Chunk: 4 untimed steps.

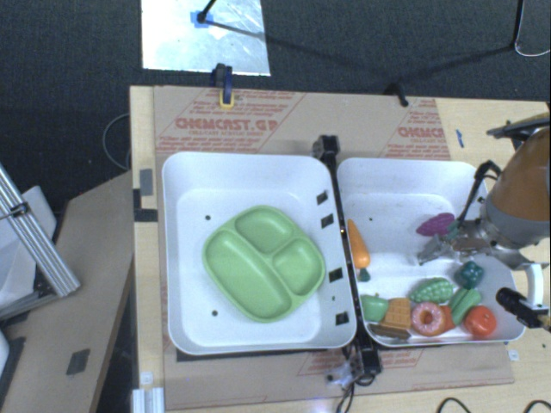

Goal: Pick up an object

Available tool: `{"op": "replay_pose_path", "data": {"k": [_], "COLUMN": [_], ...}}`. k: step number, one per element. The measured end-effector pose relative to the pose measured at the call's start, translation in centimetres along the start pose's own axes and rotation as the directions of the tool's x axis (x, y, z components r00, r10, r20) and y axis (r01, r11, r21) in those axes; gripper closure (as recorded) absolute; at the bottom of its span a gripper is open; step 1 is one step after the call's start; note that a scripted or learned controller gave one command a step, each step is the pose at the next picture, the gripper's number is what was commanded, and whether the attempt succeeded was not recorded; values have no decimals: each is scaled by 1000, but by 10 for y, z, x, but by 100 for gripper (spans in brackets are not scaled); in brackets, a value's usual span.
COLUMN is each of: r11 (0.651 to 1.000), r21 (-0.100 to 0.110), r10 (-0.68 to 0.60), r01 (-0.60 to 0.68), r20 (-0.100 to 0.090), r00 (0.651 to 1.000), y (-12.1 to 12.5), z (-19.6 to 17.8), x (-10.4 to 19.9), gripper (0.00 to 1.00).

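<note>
The right bin (387, 192) holds several toy foods. An orange carrot (357, 248) lies by its left wall and a purple piece (436, 224) sits toward the back right. Along the front edge lie a green piece (374, 306), a tan waffle (398, 314), a pink donut (427, 318), a bumpy green vegetable (432, 290), a green pepper (465, 300), a red tomato (481, 320) and a teal piece (470, 274). My gripper (433, 250) reaches in from the right, low over the bin floor, just below the purple piece and above the bumpy green vegetable.
The left bin (189, 196) holds a light green divided plate (263, 262). A black clip-lined divider (337, 231) separates the two bins. The arm's orange band (525, 183) stands over the right bin's right rim. Cardboard (258, 119) lies under both bins.
</note>
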<state>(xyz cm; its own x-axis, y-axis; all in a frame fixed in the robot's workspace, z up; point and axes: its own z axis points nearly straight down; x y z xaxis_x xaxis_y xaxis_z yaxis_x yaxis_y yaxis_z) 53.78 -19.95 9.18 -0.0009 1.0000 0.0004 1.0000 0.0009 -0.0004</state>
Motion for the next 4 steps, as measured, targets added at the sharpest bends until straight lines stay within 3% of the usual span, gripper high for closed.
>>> {"op": "replay_pose_path", "data": {"k": [1,3,4], "r11": [1000,1000,1000], "r21": [-4,-5,-4], "r10": [0,-3,-4], "r01": [0,3,4], "r20": [2,2,1], "r00": [1000,1000,1000], "y": [1,1,2], "z": [-12,-118,-134], "x": [-1,-1,-1], "gripper": [100,100,100]}}
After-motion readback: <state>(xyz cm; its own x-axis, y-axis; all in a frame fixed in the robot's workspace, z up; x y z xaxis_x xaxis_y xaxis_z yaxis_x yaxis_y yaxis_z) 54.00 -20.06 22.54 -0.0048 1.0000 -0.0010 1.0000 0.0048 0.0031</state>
